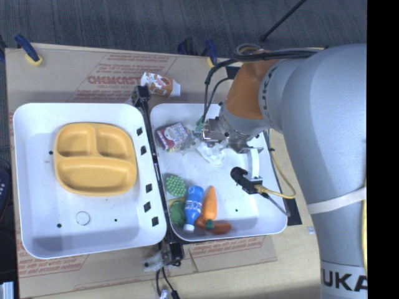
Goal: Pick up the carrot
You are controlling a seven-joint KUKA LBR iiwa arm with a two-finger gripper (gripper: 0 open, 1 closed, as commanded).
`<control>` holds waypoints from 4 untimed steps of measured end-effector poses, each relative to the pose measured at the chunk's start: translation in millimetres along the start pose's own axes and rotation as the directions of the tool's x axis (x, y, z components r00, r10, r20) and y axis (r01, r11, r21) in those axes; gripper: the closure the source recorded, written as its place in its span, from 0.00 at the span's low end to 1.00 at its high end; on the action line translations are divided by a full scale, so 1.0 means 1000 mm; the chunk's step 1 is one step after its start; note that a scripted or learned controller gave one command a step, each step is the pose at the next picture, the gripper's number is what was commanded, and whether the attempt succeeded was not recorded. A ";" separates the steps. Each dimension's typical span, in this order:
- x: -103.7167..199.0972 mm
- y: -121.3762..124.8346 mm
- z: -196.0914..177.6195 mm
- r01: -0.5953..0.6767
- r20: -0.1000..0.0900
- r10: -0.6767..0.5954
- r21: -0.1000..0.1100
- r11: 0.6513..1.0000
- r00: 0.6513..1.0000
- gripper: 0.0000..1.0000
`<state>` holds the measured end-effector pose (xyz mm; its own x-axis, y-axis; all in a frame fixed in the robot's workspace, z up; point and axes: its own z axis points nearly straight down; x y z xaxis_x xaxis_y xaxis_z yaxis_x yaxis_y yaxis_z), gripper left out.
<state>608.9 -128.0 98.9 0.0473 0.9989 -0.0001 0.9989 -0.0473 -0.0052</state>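
Arm over the right bin, carrot lying untouched

The carrot (209, 204) lies at the near side of the right bin (268, 220), just beside a blue bottle (192, 207). The pincer (215, 143) hangs over the bin's far part, well apart from it; its opening cannot be told.

Two bins (25, 167) sit side by side on the bench (75, 67). The left holds a tray (95, 156). In the right, the carrot (209, 204) lies just right of a bottle (192, 205), a packet (174, 136) behind them.
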 end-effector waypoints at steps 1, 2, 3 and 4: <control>0.012 -0.053 -0.009 0.083 -0.001 -0.083 -0.001 0.997 0.997 0.00; -0.026 -0.113 0.009 -0.036 -0.001 0.036 0.000 0.999 0.999 0.00; -0.026 -0.113 -0.001 -0.030 -0.002 0.030 0.001 1.000 1.000 1.00; -0.052 -0.131 -0.104 -0.694 -0.003 0.694 0.000 0.720 0.720 1.00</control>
